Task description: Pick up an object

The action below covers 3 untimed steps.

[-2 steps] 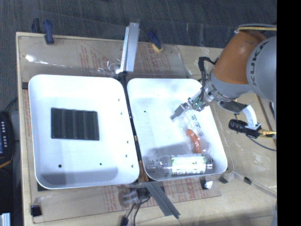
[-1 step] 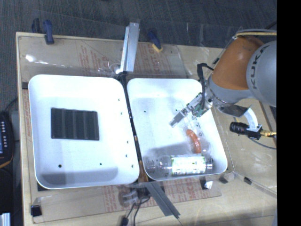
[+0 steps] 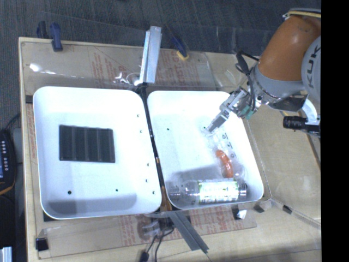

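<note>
The grey arm, with its orange band, reaches in from the upper right of the frame, and its tool points down and to the left over the upper right part of the right bin. The tool's tip sits just above a clear plastic bag; whether it touches the bag, and whether the tool is open or closed, I cannot tell, since the tip is small and dark against the white.

Inside the bag, lower down, lies an orange object, near the bin's right wall. Along the bottom wall of the same bin lies a clear plastic bottle on its side, with a green and white label, its cap end toward the left.

The left bin holds a dark ribbed rectangular pad, lying flat in its upper left part. The two bins stand touching side by side on the bench, and a metal bar rises from the seam between them toward the top of the frame.
</note>
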### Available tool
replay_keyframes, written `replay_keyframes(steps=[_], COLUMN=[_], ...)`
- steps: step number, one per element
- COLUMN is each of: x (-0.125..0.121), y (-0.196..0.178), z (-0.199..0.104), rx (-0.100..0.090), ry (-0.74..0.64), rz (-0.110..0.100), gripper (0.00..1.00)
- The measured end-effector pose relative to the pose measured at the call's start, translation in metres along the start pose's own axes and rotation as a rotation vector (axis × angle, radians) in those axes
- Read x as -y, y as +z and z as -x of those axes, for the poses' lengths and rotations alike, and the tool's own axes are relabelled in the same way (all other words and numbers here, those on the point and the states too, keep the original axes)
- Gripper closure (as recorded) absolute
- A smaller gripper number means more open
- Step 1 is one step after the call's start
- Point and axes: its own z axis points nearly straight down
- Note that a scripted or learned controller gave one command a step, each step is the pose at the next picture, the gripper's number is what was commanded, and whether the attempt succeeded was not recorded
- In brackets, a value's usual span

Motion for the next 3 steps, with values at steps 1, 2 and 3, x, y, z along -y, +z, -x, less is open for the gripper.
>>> replay_keyframes(steps=[1,2,3], x=[0.008,0.014,0.015], y=[0.05,0.079,0.073], z=[-0.008,-0.058,-0.015], rx=[-0.005,-0.007,-0.003], ry=[-0.286,0.078,0.169], rz=[-0.001,-0.003,-0.002], gripper=[0.0,0.0,0.0])
